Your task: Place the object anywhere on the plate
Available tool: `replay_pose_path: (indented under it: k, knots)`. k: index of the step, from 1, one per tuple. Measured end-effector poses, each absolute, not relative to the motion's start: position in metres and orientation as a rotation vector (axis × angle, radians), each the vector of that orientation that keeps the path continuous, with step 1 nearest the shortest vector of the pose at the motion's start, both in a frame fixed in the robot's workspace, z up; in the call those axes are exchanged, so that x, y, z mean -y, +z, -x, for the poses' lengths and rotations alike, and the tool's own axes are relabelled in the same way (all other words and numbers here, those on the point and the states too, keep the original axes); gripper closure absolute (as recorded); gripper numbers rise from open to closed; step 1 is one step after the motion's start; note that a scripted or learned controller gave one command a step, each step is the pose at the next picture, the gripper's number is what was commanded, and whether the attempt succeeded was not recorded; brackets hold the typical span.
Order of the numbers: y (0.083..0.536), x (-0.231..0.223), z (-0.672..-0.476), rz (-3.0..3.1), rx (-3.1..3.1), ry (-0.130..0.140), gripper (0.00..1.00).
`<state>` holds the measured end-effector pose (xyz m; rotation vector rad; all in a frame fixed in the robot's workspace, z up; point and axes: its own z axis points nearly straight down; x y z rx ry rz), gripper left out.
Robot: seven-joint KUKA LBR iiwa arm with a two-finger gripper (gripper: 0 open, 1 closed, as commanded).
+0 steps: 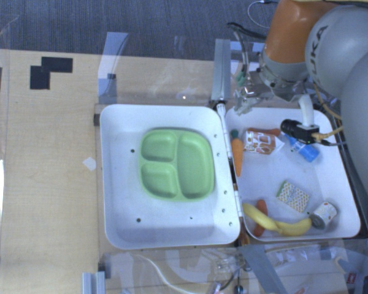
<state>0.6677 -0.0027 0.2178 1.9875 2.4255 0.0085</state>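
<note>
Jaw state cannot be determined — the gripper (248,94) is hovering above the right bin (349,222). It should be descending squarely over the carrot (237,155) before carrying to the plate (176,164).

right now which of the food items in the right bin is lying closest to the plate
The carrot: it lies along the right bin's left wall, just across from the green plate. The banana sits at the bottom edge.

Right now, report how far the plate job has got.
Done: nothing visible; the green plate in the left bin carries no object. In hand: the gripper hangs over the right bin's far edge, nothing seen between its fingers. Left: pick an item, such as the banana or carrot, and set it on the plate.
</note>
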Motion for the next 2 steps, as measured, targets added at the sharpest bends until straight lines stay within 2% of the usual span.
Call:
replay_pose_path:
  k: [1,2]
  knots:
    - [0.217,0.011,-0.655,-2.184,-2.254,0.005,1.00]
    - [0.186,0.069,-0.670,-2.138,-2.295,0.005,1.00]
